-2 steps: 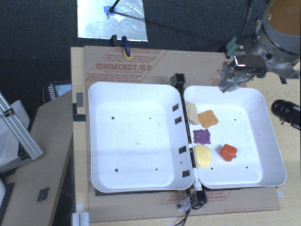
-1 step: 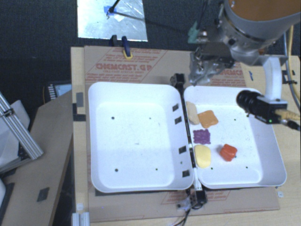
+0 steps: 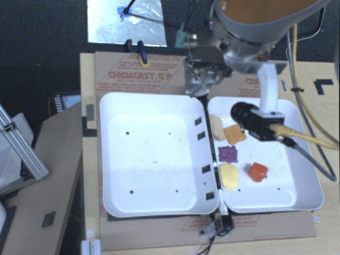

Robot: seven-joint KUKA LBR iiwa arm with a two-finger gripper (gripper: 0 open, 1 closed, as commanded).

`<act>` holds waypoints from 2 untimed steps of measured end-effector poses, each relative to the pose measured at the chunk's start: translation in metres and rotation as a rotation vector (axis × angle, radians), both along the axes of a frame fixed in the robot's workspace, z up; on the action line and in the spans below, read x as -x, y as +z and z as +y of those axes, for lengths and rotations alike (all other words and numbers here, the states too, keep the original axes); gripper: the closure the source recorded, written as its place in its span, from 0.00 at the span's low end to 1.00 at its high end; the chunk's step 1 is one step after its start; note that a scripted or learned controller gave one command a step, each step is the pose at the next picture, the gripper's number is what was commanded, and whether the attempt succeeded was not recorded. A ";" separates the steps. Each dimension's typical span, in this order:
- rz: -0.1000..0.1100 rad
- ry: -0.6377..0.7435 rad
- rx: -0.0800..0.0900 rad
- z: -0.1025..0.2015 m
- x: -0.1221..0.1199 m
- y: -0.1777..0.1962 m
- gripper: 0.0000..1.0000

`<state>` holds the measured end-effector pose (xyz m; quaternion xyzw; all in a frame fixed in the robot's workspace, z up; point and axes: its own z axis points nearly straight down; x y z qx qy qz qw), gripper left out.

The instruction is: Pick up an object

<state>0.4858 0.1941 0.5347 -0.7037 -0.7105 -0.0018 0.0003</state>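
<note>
The right bin (image 3: pixel 297 195) holds several small objects near its left side: a beige oblong piece (image 3: pixel 216 127), an orange piece (image 3: pixel 235 134), a purple flat piece (image 3: pixel 228 153), a yellow rounded piece (image 3: pixel 229 176) and a red block (image 3: pixel 258 171). My gripper (image 3: pixel 198 89) hangs at the back of the bench, over the far end of the divider between the two bins. It is well apart from all the objects, and nothing shows in its grasp. The grey arm with its orange band (image 3: pixel 265 4) covers the top right.
The left bin (image 3: pixel 106 158) lies to the left of the divider. A black cylindrical unit (image 3: pixel 254 121) on a white bracket hangs from the arm over the right bin's back, with cables trailing right. A brown board (image 3: pixel 138 73) lies under both bins.
</note>
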 end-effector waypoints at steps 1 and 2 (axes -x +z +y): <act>-0.001 -0.003 0.002 0.042 -0.049 -0.001 1.00; 0.000 -0.013 0.003 -0.025 -0.012 0.001 1.00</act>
